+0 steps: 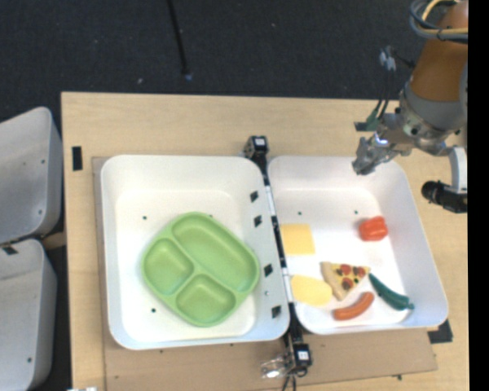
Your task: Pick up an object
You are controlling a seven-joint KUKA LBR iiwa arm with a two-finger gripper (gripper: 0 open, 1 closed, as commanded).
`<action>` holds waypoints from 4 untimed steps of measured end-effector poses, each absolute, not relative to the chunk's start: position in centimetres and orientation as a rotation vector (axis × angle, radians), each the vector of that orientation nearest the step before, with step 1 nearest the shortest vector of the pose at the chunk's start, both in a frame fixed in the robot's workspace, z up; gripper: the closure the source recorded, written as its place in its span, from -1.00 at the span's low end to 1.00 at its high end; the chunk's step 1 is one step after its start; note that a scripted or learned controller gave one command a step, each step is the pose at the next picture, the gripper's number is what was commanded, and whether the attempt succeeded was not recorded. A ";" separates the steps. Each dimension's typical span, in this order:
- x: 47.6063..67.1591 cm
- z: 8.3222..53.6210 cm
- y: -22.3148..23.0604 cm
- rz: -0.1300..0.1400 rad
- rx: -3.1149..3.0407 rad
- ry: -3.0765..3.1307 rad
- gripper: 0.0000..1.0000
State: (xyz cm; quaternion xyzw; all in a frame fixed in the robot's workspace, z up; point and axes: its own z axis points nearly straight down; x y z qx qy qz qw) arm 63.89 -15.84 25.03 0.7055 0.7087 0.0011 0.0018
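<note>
while arm sits cut off at frame edge, i see gripper (367, 163) over right bin (407, 187) rim, fingers too blurred, cannot tell; red pepper (373, 229) just below it.

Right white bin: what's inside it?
In the right white bin: a red pepper-like piece, yellow square cheese slice, paler yellow wedge, toy pizza slice, orange-red sausage, dark green pod. Nothing looks stacked or covered.
</note>
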 end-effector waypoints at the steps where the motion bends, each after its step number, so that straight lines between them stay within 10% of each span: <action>1: 64.1 24.8 -9.6 0.001 2.214 2.229 1.00; 4: 65.1 25.1 5.5 0.003 2.213 2.228 1.00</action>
